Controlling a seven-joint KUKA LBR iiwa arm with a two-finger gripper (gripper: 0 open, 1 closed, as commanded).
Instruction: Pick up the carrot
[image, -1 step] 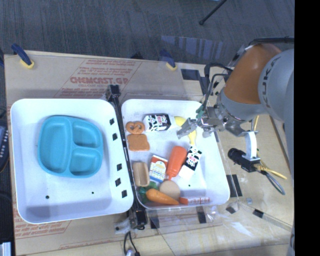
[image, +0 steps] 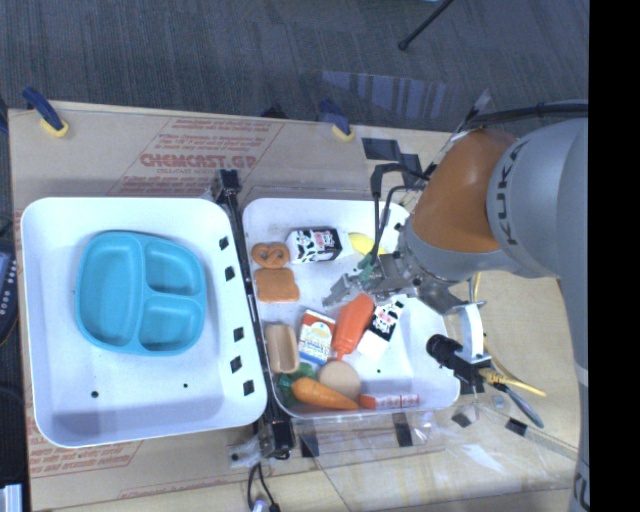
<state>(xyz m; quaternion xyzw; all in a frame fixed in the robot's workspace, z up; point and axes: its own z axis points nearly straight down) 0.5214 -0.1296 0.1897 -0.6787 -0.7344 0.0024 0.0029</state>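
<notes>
I'm looking down on a cardboard-covered bench (image: 180, 150) over dark carpet, with two white bins sitting side by side. The left bin (image: 50, 330) is holding a blue divided plate (image: 140, 292). The right bin (image: 425, 375) is crowded with toy food: a pretzel (image: 268, 255), a slice of toast (image: 277, 287), a small milk carton (image: 314, 244) and a juice box (image: 314, 338). The arm (image: 490, 200) is reaching in from the right, and its gripper (image: 362, 283) is hovering at the upper end of a carrot (image: 351, 324) lying mid-bin; I cannot tell how the tool is set. A second carrot (image: 322, 395) is lying along the near wall, beside an egg (image: 339, 378)
</notes>
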